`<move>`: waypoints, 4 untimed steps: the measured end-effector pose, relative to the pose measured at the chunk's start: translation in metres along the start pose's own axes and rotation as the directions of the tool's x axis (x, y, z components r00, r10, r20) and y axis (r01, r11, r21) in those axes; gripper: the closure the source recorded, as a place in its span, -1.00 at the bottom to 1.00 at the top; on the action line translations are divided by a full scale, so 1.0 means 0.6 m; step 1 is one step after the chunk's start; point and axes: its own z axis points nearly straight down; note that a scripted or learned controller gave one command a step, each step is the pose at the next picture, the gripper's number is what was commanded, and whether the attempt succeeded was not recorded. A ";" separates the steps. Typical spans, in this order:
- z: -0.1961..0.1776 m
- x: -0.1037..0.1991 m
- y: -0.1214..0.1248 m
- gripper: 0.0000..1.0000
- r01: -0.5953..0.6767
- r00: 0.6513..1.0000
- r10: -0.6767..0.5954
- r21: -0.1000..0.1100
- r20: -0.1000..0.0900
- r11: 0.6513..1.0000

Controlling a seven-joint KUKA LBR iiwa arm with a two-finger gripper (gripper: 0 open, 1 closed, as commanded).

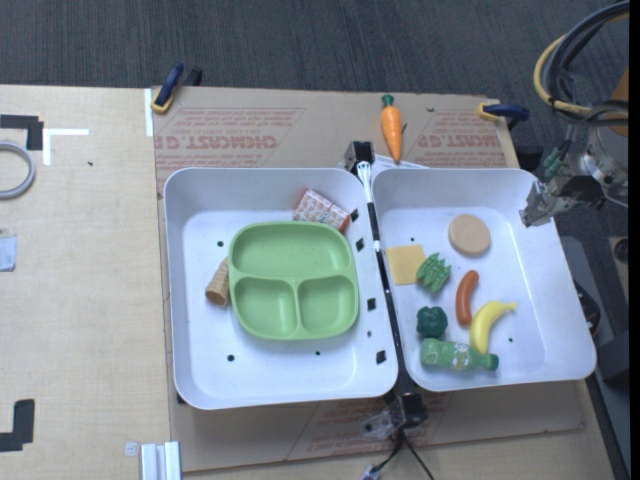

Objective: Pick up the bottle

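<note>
We are at the approach step: our grey two-finger gripper (537, 211), jaws' state impossible to tell, hangs at the frame's right edge, and must next travel to the small green plastic bottle (457, 356) lying lower right.

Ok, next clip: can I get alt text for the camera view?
A green bottle lies on its side near the front edge of the right white bin, beside a banana, sausage and broccoli. The arm's tool hovers over that bin's far right rim, away from the bottle. The left bin holds a green divided plate.
</note>
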 end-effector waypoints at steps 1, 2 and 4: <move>0.059 0.114 -0.139 1.00 -0.205 0.979 0.205 0.002 -0.002 0.979; 0.098 0.236 -0.149 1.00 0.024 1.000 -0.024 0.002 -0.002 1.000; 0.098 0.456 -0.158 1.00 -0.260 0.965 0.260 0.002 0.000 0.965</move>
